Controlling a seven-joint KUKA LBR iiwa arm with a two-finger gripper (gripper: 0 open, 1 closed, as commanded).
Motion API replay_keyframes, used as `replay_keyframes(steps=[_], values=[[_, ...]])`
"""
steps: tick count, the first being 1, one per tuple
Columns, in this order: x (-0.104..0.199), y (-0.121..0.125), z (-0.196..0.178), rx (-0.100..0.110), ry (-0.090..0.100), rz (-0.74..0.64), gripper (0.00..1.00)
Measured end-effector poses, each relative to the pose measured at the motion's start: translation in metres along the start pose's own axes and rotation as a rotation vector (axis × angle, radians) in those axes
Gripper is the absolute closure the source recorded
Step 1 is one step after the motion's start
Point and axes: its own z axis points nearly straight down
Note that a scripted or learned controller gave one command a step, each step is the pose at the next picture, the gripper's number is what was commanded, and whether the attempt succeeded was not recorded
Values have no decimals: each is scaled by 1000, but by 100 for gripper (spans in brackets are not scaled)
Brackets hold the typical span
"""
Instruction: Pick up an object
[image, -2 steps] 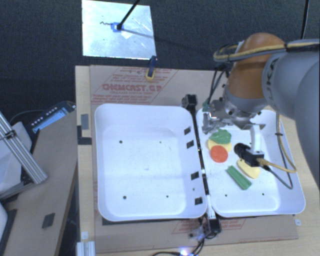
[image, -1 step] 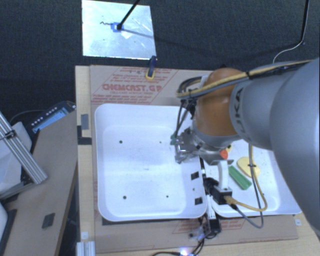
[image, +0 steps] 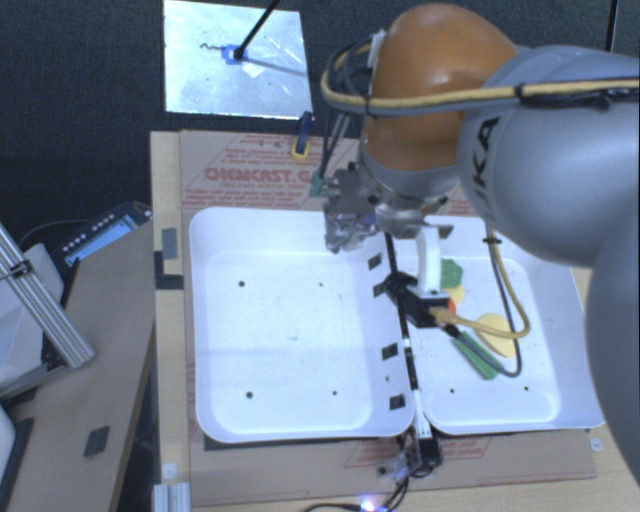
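My gripper (image: 346, 236) hangs over the far right corner of the left white bin (image: 280, 330), close to the divide between the two bins. In the right white bin (image: 525, 400) lie a green object (image: 452, 271), a yellow flat piece (image: 496, 325) and a long green stick (image: 477, 359), all partly hidden by the arm and its yellow cable. A small orange bit (image: 457, 296) shows beside the green object. These things lie to the right of the gripper and nearer the front. Nothing is visible between the gripper's tips.
Both bins rest on a cardboard sheet (image: 260, 175). A shiny panel (image: 235, 60) lies behind it. At the left stand a dark device with a blue strip (image: 105, 232) and an aluminium rail (image: 40, 310). The arm's big grey body covers the upper right.
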Motion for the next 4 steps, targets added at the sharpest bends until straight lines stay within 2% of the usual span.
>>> replay_keyframes(steps=[1, 2, 3, 4], values=[[35, 37, -113, 1, -1, 5, 100], [84, -8, -118, 17, -5, 3, 100], [79, 76, -148, 9, -6, 13, 100], [80, 115, -187, 10, -6, 9, 100]])
